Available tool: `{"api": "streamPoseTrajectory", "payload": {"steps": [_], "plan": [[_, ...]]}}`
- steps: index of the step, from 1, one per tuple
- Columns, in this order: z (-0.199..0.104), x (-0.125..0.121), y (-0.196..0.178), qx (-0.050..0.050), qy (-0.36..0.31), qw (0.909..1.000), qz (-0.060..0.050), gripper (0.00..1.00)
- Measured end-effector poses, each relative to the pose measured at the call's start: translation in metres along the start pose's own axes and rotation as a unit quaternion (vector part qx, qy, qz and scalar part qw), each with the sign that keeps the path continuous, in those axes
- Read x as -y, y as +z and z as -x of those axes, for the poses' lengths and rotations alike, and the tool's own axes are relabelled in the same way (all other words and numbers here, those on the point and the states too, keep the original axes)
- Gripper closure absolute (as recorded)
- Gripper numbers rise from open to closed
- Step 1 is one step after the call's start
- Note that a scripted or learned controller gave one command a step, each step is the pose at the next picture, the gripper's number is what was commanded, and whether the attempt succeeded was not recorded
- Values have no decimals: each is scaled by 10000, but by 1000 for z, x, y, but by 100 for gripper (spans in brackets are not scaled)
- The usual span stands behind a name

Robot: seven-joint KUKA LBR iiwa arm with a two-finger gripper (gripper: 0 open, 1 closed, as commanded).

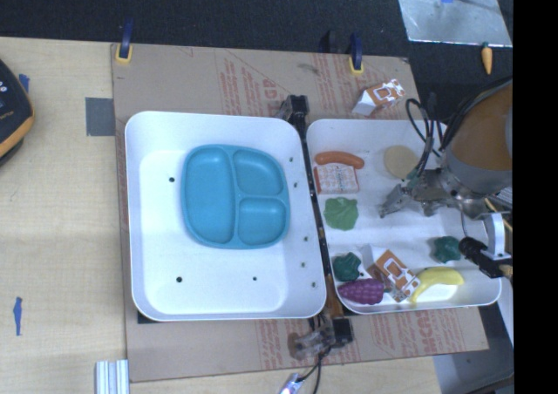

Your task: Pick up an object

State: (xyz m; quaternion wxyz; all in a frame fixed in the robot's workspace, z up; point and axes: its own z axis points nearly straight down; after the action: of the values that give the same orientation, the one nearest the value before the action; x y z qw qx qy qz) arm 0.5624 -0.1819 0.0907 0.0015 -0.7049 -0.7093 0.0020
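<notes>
Light wood desk [52, 235]. Brown cardboard sheet [218, 78] clamped flat on it, bearing two white bins: left bin [148, 209], right bin [384, 135], edges touching. Small carton [380, 96] on cardboard beside right bin.

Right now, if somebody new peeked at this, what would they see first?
Probably the big blue divided plate, alone in the middle of the left bin. Next, the jumble of toy food in the right bin: a hot dog at the top, purple grapes and a yellow banana along the bottom edge. The gripper hangs over that bin.
</notes>
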Motion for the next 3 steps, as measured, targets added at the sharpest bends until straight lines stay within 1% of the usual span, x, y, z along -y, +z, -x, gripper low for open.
{"api": "streamPoseTrajectory", "payload": {"steps": [1, 2, 3], "plan": [[11, -56, -2, -6, 14, 10000, 18, 0], [30, -94, -8, -6, -1, 10000, 15, 0], [24, -94, -2, -10, 5, 10000, 7, 0]]}}
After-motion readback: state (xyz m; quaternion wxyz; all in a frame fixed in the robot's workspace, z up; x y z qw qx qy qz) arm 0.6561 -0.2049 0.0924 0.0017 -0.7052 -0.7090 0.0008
